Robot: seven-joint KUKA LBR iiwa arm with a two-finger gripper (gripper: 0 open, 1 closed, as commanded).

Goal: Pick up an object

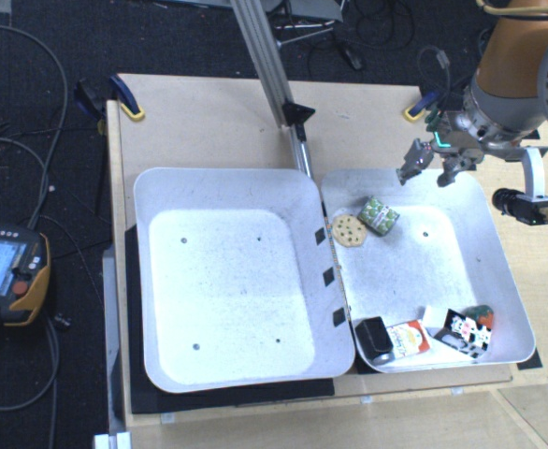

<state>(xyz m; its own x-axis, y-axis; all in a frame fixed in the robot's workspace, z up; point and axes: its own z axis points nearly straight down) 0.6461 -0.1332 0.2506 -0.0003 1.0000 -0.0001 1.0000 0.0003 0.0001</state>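
My gripper point(431, 168) hangs above the far edge of the right bin point(498, 260), fingers spread open with nothing between them. Below and left of it in that bin lie a green patterned block point(380, 215) and a round tan cookie point(349, 231). Along the bin's near edge sit a black box point(374, 338), a red and white packet point(408, 339), and a black and white patterned object point(467, 331) with a small orange and green piece point(482, 315) beside it.
The left bin point(152, 269) stands beside the right one. A slanted metal bar point(265, 50) crosses the back of the bench down to the bins' divide. Yellow-tipped clamps point(127, 101) sit at the far corners. A pendant point(3, 274) lies off the bench at left.
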